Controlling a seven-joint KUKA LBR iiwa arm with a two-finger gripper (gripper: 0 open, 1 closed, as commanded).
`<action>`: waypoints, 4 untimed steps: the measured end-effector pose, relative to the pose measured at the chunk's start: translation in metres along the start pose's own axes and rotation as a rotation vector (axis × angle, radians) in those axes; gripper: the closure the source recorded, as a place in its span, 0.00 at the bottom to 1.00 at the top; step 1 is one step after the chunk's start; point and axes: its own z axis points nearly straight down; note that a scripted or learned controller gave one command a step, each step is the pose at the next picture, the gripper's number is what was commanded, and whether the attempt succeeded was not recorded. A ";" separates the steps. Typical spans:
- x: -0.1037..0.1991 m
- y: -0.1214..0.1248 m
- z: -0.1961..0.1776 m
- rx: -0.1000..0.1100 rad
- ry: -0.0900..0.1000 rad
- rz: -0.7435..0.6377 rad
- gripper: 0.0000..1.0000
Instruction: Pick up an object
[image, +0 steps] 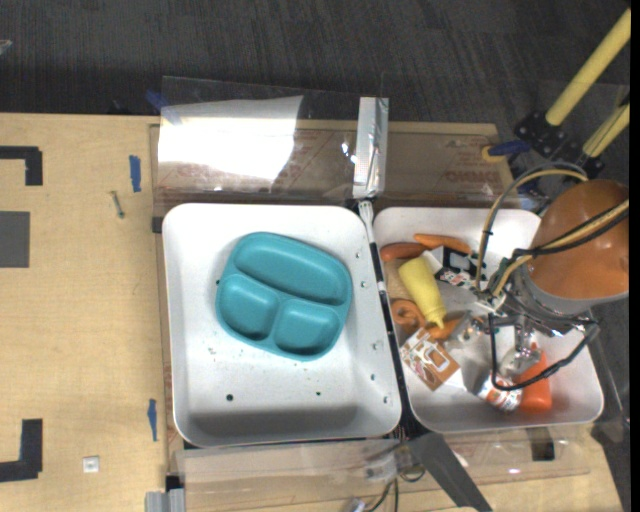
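My gripper (519, 362) hangs low in the right bin (580, 412), below the arm's orange band (590, 250) and a tangle of cables. Its tip sits right above an orange object (538, 396) with a red-and-white end, near the bin's front right corner. A yellow bottle (423, 290) lies to the gripper's left in the middle of the bin. A brown-and-white packet (430, 360) rests in front of the bottle. An orange carrot-like piece (440, 241) lies at the back. Whether the gripper touches the orange object is hidden by the wrist.
The left bin (190, 380) holds a teal divided plate (284, 293). A small orange ring-shaped item (405, 312) sits by the wall between the bins. Clear plastic sheets (230, 150) stand behind the bins. Yellow poles (590, 65) rise at the top right.
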 end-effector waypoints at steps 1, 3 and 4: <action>-0.029 -0.088 0.002 0.000 -0.004 0.101 0.00; -0.008 -0.102 -0.011 0.008 -0.014 0.159 1.00; -0.008 -0.102 -0.011 0.007 -0.014 0.159 0.00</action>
